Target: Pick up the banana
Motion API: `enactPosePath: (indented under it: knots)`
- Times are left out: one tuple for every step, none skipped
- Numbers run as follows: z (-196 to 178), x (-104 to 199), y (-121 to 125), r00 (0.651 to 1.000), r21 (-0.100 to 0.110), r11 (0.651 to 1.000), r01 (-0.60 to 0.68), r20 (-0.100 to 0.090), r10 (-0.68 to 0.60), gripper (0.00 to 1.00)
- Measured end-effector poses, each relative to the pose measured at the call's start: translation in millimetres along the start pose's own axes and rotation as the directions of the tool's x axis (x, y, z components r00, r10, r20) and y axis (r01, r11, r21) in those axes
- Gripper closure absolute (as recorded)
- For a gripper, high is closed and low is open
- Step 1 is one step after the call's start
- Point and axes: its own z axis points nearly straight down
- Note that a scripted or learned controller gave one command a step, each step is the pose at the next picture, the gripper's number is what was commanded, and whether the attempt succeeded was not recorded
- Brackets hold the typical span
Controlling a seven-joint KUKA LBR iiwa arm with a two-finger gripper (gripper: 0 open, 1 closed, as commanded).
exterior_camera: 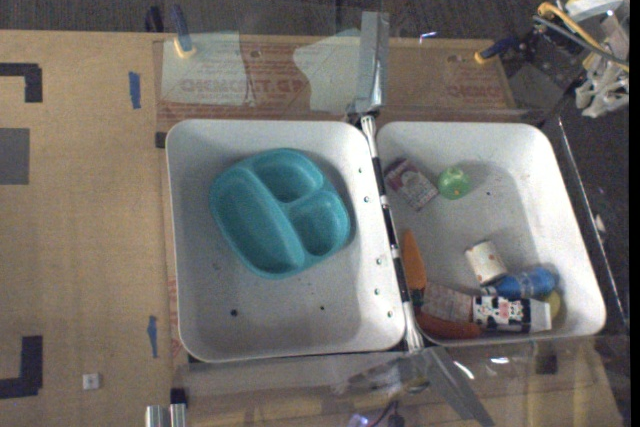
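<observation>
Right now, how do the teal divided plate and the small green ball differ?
The teal divided plastic plate lies in the left white bin; the small green ball sits in the right white bin. The plate is far larger, flat and compartmented; the ball is round. Both sit apart from other items.

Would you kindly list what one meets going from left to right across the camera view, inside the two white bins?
Teal divided plastic plate → orange carrot-shaped toy → small green round toy → white cylindrical cup → blue rounded toy.
</observation>
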Motion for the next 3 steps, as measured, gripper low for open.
enactPosePath:
  knots:
    - [100,-71,7,1.0,0.004,1.0,-0.007,0.003,0.007,1.0]
    - [-56,0,-1,1.0,0.001,1.0,0.0,0.0,0.0,1.0]
    - [88,-14,-22,1.0,0.004,1.0,-0.007,0.003,0.007,1.0]
